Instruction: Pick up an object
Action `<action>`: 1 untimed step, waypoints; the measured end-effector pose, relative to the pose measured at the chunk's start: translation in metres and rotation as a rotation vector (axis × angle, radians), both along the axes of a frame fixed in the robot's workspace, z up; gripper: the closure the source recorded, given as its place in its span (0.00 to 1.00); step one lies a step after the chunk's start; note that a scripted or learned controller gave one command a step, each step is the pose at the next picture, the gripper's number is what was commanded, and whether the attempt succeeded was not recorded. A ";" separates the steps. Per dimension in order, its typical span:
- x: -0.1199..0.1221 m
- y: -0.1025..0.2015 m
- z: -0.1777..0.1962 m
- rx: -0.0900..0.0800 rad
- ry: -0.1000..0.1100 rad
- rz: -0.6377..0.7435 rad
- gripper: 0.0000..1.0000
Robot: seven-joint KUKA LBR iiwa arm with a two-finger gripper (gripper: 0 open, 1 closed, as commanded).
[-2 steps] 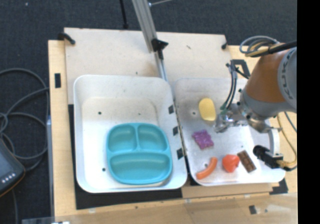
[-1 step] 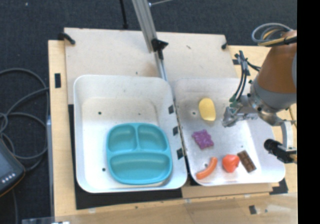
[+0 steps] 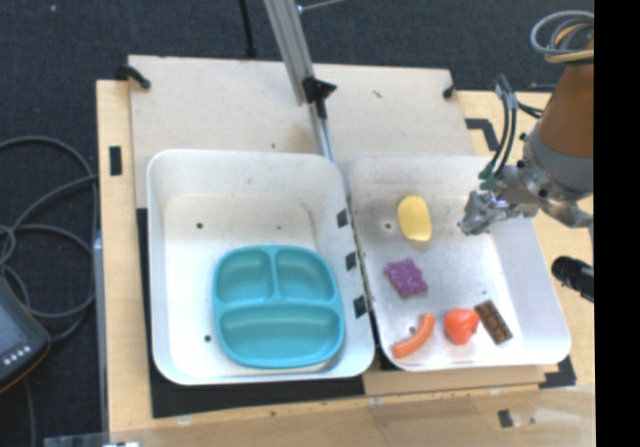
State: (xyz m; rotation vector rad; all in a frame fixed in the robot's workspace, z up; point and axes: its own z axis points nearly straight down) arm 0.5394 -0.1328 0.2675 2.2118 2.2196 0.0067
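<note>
Left bin (image 3: 180,185) contains a teal divided tray (image 3: 277,307). Right bin (image 3: 530,275) contains a yellow object (image 3: 414,218), purple object (image 3: 406,278), orange carrot (image 3: 414,335), red-orange object (image 3: 460,325), brown block (image 3: 493,322). Gripper (image 3: 478,215) state: cannot tell.

The right bin (image 3: 520,265) has bare floor in its middle and far end. A yellow thing (image 3: 415,218) and purple lump (image 3: 406,278) sit toward its left; carrot (image 3: 414,335), red ball (image 3: 460,326) and brown block (image 3: 493,322) crowd the near wall.
</note>
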 end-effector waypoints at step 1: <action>0.001 0.056 0.005 0.003 0.004 0.005 1.00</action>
